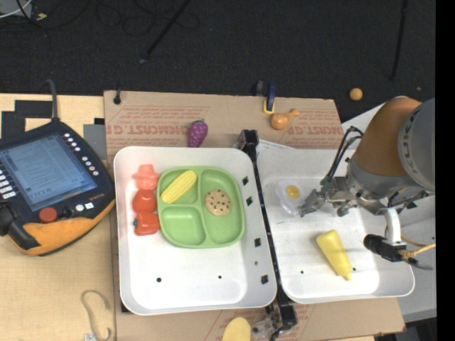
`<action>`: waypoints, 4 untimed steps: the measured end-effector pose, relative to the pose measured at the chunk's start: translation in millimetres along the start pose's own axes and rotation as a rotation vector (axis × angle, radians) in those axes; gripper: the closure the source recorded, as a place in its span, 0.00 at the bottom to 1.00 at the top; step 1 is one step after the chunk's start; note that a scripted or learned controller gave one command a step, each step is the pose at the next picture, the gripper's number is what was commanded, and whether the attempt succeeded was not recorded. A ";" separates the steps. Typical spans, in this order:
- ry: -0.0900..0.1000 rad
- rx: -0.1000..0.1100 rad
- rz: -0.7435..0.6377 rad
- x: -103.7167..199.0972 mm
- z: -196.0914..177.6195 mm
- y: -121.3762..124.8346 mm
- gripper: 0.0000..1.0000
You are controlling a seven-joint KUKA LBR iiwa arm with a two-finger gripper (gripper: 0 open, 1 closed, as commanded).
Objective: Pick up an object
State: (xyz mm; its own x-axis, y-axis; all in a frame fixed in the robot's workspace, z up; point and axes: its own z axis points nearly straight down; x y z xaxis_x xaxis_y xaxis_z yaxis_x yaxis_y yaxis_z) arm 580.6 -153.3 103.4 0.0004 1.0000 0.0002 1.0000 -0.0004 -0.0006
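The gripper [311,206] sat low in the right bin [398,284], pointing left, and honestly I couldn't tell how it was set since it was just a dark tangle at that size. Right beside its tip lay a little clear cup with a yellow thing inside [291,192], close but I couldn't say if they touched. Nearer to us in the same bin was a yellow bottle [335,253], lying tilted and well clear of the gripper. Behind the gripper the arm [398,155] came in from the right, orange band up top.

Over in the left bin [185,283] there was a green divided plate [186,229] with a corn cob [177,185] in its far-left section and a cookie [217,202] in the far-right one. A red-and-pink toy [145,201] lay just left of the plate. On the cardboard past the bins sat a purple grape bunch [197,131] and an orange pear-ish thing [281,119]. A tablet controller [46,183] rested far left.
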 end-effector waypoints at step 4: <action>0.002 -0.001 -0.003 43.1 -122.6 22.0 1.00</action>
State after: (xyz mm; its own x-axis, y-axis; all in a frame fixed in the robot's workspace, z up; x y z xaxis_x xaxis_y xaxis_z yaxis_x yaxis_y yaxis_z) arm 602.7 -110.2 226.0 -0.0030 1.0000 0.0018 1.0000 0.0030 0.0002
